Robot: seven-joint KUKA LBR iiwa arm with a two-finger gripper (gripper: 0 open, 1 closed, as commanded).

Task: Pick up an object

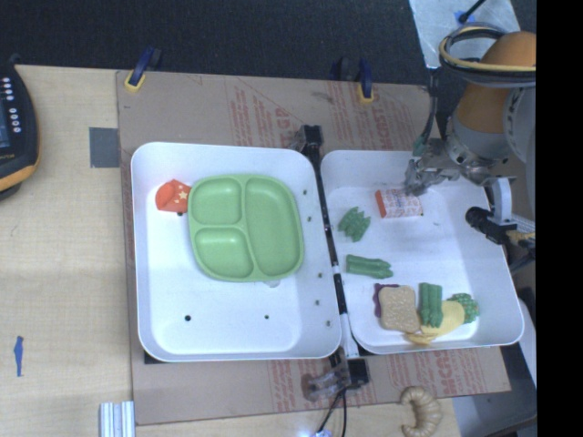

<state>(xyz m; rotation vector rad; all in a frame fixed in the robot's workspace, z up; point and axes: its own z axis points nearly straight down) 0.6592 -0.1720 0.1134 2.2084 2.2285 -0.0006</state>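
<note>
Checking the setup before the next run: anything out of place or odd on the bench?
One thing: a tan curled object lies on the cardboard below the right bin, outside both bins. A red item sits half tucked under the green tray in the left bin. Nothing looks spilled or damaged.

- I see a pale wooden bench (64,271) under a brown cardboard sheet (228,107).
- Blue and yellow clamps (138,69) pin the sheet's far edge.
- Beyond lies dark carpet (228,16).

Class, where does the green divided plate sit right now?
The green divided plate lies in the left bin, toward its upper middle, with a red object touching its left edge.
</note>
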